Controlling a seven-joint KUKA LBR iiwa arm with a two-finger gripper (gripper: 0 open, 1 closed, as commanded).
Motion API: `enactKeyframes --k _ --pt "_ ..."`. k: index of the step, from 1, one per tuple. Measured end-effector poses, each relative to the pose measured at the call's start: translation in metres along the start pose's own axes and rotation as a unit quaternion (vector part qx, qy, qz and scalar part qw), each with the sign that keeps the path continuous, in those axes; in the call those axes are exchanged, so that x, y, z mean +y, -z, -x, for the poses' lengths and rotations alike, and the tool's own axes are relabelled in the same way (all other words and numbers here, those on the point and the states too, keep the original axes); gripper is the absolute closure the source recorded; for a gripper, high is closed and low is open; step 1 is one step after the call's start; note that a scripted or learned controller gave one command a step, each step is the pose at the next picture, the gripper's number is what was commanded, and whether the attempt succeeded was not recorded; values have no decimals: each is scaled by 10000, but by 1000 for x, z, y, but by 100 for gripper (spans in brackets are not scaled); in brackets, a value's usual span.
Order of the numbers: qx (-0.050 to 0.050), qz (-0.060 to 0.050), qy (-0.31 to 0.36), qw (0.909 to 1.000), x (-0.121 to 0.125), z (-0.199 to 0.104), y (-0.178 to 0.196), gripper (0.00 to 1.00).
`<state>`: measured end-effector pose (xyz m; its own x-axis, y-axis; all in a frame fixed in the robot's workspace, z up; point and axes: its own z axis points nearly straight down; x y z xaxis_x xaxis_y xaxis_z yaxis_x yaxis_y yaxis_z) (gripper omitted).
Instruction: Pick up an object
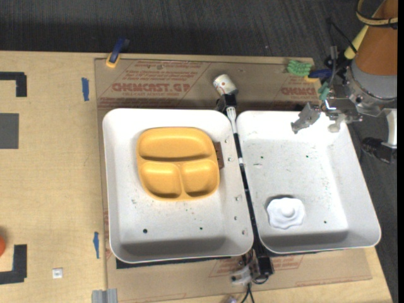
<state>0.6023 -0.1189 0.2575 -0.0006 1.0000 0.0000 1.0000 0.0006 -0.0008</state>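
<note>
Nearest us, a white knobbed piece (286, 212) lies loose near the right bin's (341, 169) front edge, and a yellow divided tray (178, 161) lies flat in the left bin (120, 169). Our claw (314, 116) hangs above the right bin's back edge, gripping nothing we can see; we cannot tell how it is set.

The left bin (120, 169) is crowded in its upper half by a yellow divided tray (178, 161), leaving open floor along the near and left sides. In the right bin (353, 188) a small white lid (286, 213) sits near the front wall, with bare floor behind it up to the gripper (319, 117) at the far rim
</note>
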Motion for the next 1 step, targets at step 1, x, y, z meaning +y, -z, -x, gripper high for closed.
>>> enactKeyframes --k 1 --pt "2 -4 132 9999 -117 16 -75 0"
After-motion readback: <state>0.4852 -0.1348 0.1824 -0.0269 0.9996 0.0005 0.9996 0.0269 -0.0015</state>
